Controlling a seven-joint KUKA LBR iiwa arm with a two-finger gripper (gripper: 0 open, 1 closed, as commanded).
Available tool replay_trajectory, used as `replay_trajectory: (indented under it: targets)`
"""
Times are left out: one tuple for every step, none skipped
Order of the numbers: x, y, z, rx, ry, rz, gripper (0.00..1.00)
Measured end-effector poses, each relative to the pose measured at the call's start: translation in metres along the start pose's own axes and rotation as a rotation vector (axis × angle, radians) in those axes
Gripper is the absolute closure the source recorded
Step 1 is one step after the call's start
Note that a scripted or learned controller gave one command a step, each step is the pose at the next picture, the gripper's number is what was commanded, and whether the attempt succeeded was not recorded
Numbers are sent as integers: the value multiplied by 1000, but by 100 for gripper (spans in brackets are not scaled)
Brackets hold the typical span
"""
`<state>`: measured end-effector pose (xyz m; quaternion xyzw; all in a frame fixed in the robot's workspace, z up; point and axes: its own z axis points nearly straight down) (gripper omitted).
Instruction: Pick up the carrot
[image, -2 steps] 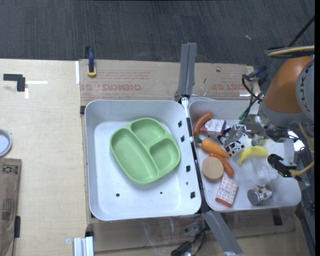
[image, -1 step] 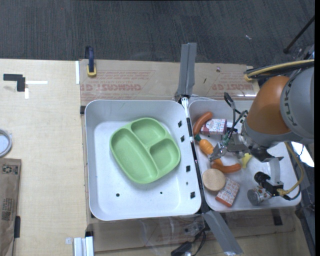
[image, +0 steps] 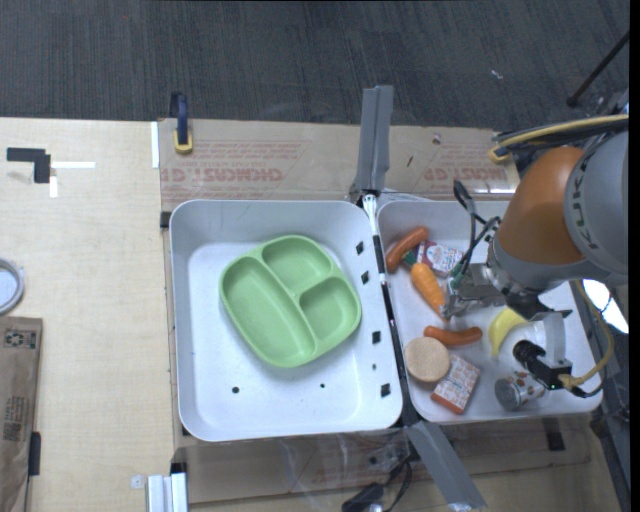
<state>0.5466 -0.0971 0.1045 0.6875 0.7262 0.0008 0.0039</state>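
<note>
The carrot (image: 428, 286) is orange with a green top and lies slanted in the left half of the right bin (image: 480, 212). My gripper (image: 462, 303) hangs low over that bin, just to the right of the carrot's lower end and close to it. From here I see nothing held by it. The grey arm with its orange band (image: 540, 210) covers the bin's right side.
Around the carrot lie a red sausage (image: 405, 247), a second sausage (image: 452, 336), a round bun (image: 428, 358), a red box (image: 455, 385), a yellow piece (image: 505, 326) and a metal can (image: 514, 391). The left bin (image: 200, 400) holds a green divided plate (image: 290, 298).
</note>
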Motion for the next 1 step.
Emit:
replay_trajectory:
  targets:
    - [28, -18, -87, 10, 1, 429, 100]
